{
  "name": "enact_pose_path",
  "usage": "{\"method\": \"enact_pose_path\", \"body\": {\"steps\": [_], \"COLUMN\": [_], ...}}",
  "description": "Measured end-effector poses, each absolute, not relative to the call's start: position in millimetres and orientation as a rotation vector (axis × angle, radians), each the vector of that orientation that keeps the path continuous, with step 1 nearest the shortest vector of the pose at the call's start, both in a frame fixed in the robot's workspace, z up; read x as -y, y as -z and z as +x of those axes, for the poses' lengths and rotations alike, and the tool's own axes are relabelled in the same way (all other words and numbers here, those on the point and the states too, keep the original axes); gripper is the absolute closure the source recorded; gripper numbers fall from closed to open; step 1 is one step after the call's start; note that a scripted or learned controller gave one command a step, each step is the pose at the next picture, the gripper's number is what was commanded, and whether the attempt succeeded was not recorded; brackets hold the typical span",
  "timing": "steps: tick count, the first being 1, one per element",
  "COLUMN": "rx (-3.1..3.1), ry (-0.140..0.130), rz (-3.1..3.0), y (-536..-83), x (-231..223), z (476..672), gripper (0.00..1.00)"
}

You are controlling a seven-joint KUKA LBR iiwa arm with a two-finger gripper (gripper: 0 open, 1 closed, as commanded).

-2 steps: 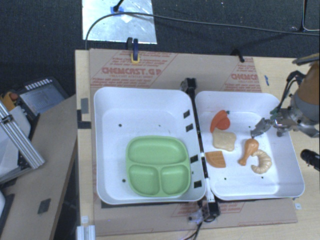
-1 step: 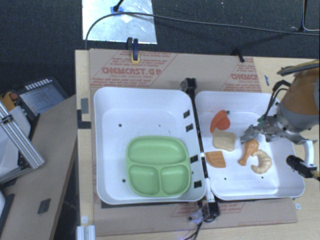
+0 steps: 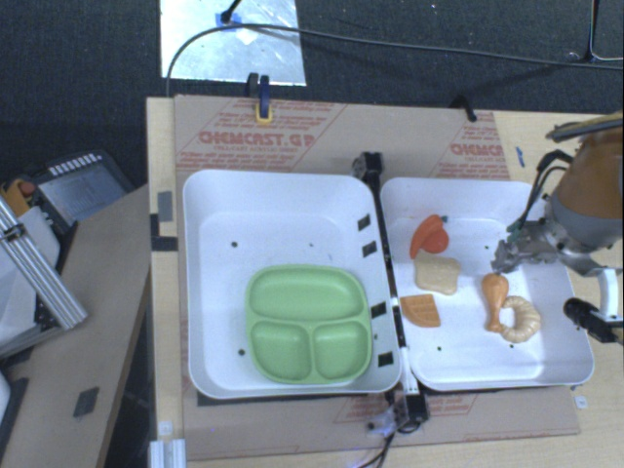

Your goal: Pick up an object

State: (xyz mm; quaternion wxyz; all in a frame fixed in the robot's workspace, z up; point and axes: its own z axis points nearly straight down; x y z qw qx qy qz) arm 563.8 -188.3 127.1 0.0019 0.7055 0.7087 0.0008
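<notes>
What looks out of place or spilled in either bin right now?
Nothing stands out. The green divided plate sits flat in the left bin; the toy foods lie loose inside the right bin, none over the rim. The claw hovers beside them.

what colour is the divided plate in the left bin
Light green, shown in the camera view.

Soft, even overhead light — glare on the foil sheet (image 3: 232,25) — slightly grainy.
</notes>
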Motion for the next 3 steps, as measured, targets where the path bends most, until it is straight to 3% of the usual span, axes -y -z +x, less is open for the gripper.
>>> {"method": "enact_pose_path", "body": {"steps": [3], "rx": [-2.222], "ry": [-0.006], "rz": [2.210], "y": [-276.1], "x": [174.1], "z": [565.5], "gripper": [1.00]}}
